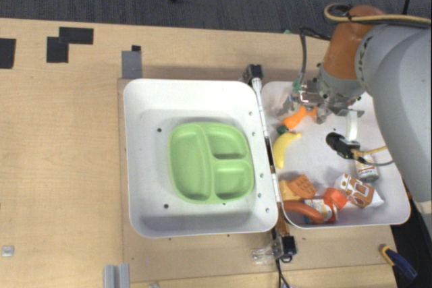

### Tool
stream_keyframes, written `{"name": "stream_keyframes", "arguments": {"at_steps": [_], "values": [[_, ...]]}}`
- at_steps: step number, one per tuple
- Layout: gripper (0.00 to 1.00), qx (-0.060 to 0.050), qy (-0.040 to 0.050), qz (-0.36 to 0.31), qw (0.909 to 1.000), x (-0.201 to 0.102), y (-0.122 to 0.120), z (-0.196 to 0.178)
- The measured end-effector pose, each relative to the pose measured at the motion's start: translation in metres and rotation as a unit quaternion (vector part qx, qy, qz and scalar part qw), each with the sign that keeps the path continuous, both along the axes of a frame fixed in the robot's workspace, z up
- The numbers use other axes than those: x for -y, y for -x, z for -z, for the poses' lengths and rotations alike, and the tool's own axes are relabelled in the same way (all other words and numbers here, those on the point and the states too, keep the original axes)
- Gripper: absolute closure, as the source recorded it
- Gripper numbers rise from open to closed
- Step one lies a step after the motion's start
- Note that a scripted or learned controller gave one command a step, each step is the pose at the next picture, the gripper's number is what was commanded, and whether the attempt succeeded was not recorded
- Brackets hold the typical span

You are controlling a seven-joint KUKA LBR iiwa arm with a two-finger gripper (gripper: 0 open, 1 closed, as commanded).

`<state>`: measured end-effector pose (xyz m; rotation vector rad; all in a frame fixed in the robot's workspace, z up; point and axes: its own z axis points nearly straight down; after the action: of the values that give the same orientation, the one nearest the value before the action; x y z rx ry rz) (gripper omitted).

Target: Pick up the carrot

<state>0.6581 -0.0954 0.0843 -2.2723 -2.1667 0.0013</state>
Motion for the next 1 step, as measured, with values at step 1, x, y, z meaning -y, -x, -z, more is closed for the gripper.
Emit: {"name": "stream_keyframes", "arguments": {"at_steps": [1], "values": [[1.0,-0.001,0.0007,-0.002,1.0,0.0009,-0.0004,-0.0121]]}}
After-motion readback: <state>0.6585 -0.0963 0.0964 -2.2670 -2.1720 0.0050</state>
